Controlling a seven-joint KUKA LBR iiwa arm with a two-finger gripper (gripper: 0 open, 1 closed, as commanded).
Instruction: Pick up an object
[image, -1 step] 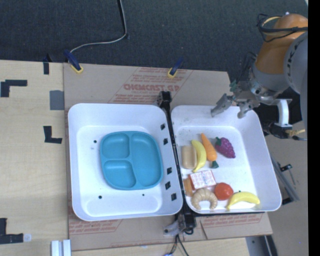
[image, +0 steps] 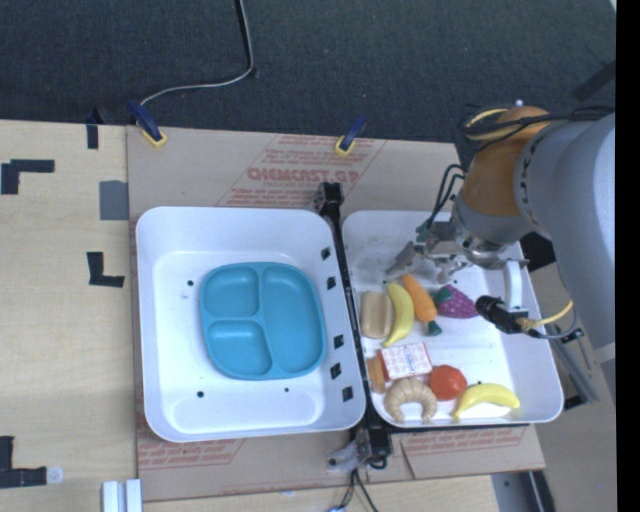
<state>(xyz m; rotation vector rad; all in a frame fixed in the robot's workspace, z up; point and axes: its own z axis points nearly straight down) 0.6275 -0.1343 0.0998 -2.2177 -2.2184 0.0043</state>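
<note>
Hovering over the right bin, our gripper hides its finger state, we cannot tell; the carrot looks light, stiff, slippery; we grip mid-length.

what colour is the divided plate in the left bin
Light blue, a plain turquoise shade with no pattern. The divided plate shows clearly in the camera view.
</note>
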